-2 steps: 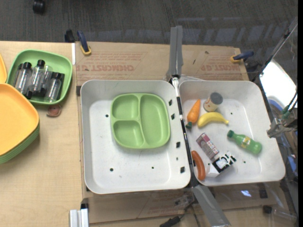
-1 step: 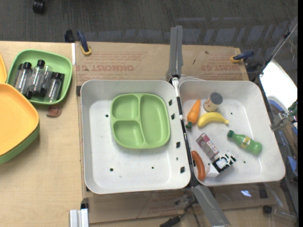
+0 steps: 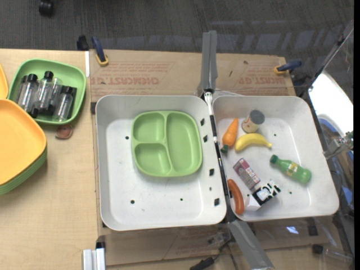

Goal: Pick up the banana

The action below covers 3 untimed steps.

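The bench (image 3: 50, 224) bears two white bins (image 3: 112, 207) side by side.

In the left bin (image 3: 112, 167) I see a green divided plate (image 3: 167, 143). In the right bin (image 3: 315, 201) lie a carrot (image 3: 230, 132), a green bottle (image 3: 291, 169) and a sausage (image 3: 236, 196).

One fixed camera looks down at a slant on both white bins (image 3: 112, 207), taking in the whole bench (image 3: 45, 229).

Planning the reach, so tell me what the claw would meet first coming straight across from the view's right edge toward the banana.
Past the right bin's wall, the way looks free up to the banana; the green bottle lies just below that line, though heights are unclear.
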Each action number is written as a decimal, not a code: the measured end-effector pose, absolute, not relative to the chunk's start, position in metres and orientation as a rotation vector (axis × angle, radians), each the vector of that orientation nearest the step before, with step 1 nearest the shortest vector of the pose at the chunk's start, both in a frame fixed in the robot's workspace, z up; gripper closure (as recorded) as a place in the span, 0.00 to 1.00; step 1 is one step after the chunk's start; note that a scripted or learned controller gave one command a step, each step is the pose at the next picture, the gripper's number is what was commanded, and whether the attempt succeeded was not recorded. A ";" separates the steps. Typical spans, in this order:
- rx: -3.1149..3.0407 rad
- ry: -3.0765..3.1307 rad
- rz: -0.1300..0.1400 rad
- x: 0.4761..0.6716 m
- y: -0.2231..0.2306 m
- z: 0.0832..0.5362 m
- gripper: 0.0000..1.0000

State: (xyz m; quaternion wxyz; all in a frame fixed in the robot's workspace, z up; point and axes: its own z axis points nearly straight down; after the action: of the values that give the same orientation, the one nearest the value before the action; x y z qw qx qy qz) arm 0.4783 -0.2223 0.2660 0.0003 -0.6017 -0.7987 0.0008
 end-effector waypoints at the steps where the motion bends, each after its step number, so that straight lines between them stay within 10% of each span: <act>1: -1.650 -2.672 0.001 0.478 -0.222 0.246 1.00; 3: -1.212 -2.901 0.001 0.479 -0.222 0.255 1.00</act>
State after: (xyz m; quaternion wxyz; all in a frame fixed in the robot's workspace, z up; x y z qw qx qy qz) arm 0.4787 -0.2221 0.2549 -0.0011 -0.3854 -0.9228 0.0002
